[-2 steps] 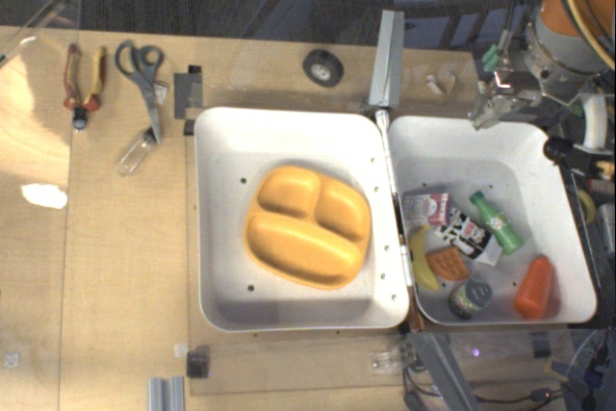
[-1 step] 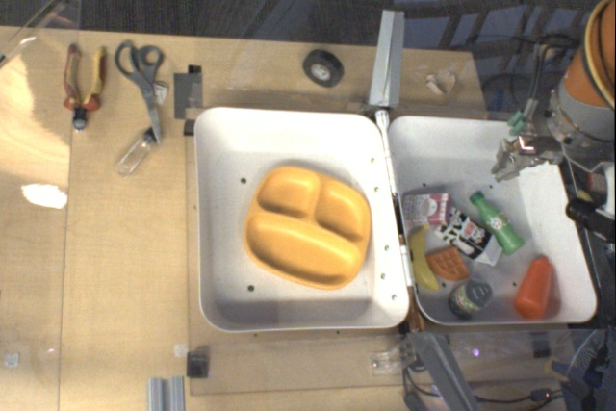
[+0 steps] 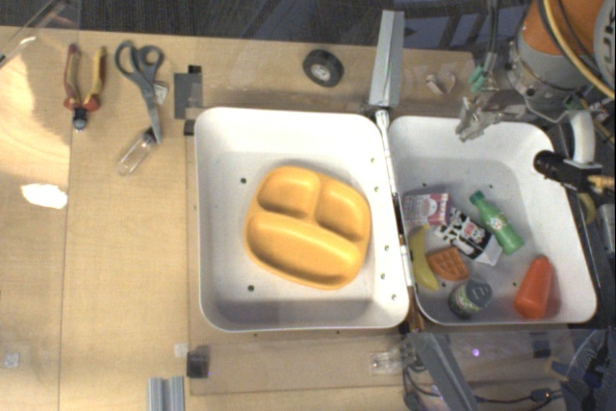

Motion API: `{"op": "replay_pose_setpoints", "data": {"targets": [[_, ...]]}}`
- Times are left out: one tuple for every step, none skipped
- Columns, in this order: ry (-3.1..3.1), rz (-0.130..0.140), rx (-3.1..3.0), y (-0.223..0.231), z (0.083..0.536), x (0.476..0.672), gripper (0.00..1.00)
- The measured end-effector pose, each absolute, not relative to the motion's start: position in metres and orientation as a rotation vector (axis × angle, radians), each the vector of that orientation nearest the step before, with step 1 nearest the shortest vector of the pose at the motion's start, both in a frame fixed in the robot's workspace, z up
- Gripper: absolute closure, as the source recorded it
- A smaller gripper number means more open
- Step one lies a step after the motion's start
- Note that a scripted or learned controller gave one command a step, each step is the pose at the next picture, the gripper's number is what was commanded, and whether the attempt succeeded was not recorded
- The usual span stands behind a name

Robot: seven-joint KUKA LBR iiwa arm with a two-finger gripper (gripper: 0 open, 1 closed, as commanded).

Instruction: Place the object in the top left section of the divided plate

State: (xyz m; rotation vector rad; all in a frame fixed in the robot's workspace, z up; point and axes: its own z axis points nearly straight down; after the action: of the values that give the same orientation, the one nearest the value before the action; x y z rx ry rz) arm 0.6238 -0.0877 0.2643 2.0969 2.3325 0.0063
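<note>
The arm hangs at the far right edge, above the right bin, and I cannot tell the gripper's state from here. Nothing is placed so far: the yellow divided plate sits bare in the left bin, its top left section unfilled. Every candidate object lies in the right bin: orange carrot, green bottle, small can. Picking is all ahead.
</note>
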Motion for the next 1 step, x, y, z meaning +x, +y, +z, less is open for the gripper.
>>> {"op": "replay_pose_setpoints", "data": {"targets": [[2.416,0.003,2.002,-0.1479,0.1833,0.6109,1.00]]}}
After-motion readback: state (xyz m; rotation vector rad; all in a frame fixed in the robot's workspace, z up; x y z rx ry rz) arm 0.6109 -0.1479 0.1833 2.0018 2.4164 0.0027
